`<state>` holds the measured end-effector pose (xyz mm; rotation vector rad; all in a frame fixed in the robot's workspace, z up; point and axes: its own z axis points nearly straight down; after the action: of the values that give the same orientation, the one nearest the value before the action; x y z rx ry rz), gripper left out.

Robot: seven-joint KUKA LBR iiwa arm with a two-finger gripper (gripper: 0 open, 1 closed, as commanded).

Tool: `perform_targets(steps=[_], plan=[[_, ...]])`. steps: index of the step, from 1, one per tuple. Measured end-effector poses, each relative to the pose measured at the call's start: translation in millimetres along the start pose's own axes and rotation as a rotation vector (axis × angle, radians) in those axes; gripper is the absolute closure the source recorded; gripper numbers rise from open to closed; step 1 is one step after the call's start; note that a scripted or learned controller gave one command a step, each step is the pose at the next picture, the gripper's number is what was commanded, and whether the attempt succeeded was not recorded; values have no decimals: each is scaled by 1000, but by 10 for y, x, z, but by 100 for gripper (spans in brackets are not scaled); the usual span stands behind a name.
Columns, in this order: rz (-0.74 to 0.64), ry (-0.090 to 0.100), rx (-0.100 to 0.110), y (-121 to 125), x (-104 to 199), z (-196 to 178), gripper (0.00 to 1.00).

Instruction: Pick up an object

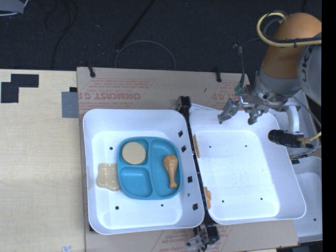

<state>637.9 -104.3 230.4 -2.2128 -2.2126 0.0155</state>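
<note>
You see the left bin (pixel 100 140) holding a blue divided tray (pixel 137 185), with a round tan cookie (pixel 133 153) and a drumstick (pixel 171 169) in its compartments and a tan bread slice (pixel 107 176) touching its left edge. Above the right bin's (pixel 247 167) far rim, the gripper (pixel 241 113) hangs with fingers spread, gripping nothing.
</note>
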Motion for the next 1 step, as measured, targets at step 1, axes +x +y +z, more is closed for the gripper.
perform_targets(steps=[1], plan=[[-1, -1, -13, 21, 0, -87, 0]])
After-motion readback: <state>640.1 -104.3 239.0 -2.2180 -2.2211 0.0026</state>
